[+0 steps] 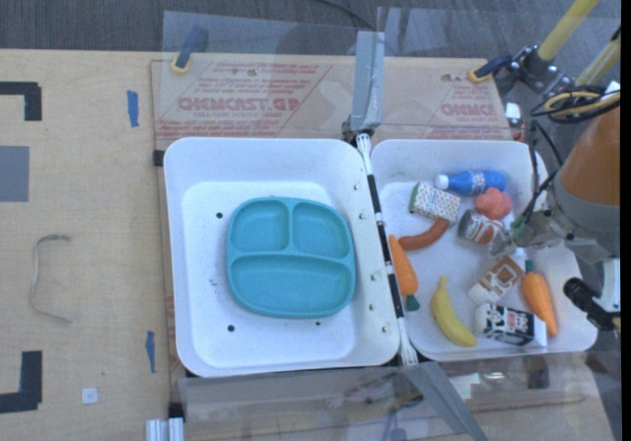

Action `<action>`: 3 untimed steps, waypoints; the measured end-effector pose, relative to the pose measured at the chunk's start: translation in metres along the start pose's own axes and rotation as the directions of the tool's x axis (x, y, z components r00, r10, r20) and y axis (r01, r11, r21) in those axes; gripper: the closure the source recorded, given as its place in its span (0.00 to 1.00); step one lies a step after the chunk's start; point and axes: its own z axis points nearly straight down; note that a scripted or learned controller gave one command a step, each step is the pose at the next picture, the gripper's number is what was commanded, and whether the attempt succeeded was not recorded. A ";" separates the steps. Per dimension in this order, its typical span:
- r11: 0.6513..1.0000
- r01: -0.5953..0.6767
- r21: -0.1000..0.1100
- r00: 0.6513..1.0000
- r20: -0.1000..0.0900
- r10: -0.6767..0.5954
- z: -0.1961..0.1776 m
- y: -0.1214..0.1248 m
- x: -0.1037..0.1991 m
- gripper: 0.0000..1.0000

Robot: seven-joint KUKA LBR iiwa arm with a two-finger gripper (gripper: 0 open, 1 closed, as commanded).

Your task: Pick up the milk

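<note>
Even, fairly bright overhead light with soft, faint shadows. The white bins (187, 261) look slightly washed out. Fine detail is soft, perhaps from low resolution

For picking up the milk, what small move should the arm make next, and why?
Probably a short move toward the near right corner of the right bin, to bring the gripper above the milk carton. The gripper now hangs nearer the brown-and-white carton and the can, while the cow-patterned milk carton lies flat beside a carrot and a banana.
</note>
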 end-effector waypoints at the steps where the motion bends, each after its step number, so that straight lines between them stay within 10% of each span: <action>1: 1.000 0.001 0.000 1.000 0.000 -0.001 0.000 0.000 0.000 0.00; 2: 1.000 -0.003 -0.011 1.000 0.006 0.004 0.008 -0.044 0.059 0.00; 3: 1.000 -0.010 -0.011 1.000 0.005 0.010 -0.002 -0.045 0.057 1.00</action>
